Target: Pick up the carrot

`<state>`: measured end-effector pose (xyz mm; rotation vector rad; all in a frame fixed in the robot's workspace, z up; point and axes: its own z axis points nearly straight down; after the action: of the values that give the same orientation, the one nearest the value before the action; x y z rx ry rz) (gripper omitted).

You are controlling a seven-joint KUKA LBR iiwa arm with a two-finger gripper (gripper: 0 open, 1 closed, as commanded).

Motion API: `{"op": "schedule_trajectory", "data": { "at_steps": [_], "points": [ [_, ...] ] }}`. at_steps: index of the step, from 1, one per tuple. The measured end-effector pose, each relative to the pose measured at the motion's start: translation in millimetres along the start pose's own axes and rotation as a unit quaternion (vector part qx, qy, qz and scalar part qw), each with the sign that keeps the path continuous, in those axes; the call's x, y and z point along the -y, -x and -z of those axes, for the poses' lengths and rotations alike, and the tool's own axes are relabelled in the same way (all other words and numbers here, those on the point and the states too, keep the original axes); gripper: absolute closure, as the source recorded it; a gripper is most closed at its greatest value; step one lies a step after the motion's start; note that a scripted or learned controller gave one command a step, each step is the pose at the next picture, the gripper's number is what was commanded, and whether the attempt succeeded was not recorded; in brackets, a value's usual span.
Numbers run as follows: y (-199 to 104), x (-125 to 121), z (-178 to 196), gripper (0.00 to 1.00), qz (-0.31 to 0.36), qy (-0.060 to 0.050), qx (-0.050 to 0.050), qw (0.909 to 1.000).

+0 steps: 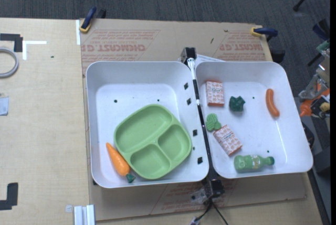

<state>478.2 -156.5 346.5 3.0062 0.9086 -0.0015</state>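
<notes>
carrot (pixel 117 160) lies beside green tray (pixel 152 141); cardboard (pixel 121 43) print unreadable; jaw state unknowable.

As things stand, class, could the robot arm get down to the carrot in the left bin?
Probably yes. The carrot lies uncovered in the left bin, open from above. It sits tight between the green divided plate and the bin's near-left wall, though, so the fingers may have little room either side.
</notes>
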Motion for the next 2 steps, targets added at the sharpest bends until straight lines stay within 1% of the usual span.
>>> {"op": "schedule_trajectory", "data": {
  "at_steps": [1, 2],
  "points": [
    [2.6, -73.9, 43.4, 1.0, 0.054, 0.0, 0.0, 0.9985],
    [2.5, -73.8, 43.4, 0.0, 0.054, 0.0, 0.0, 0.9985]
  ]
}}
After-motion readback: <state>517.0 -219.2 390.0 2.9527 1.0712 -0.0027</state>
